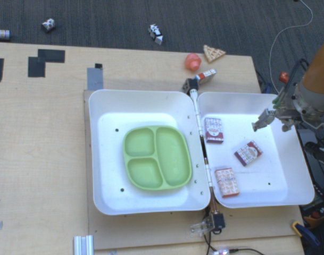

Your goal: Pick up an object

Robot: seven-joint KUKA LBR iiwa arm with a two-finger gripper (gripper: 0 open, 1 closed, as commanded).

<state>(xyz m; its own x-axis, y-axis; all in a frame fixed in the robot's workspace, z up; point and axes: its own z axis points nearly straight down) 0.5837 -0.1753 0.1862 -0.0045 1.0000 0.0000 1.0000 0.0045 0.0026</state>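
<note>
While the hand (272,119) hovers, the middle packet (248,153) lies diagonally.

The wooden bench (39,158) carries 2 white bins (98,158) side by side, plus a red ball (192,61) and a pizza-slice toy (213,53) near its far edge.

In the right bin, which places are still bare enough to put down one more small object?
In the right bin, the floor is bare between the tilted box and the far right wall, and along the near wall right of the lowest box. The left side is crowded: the upper box and lowest box lie near the divider. The gripper hangs over the upper right part.
</note>
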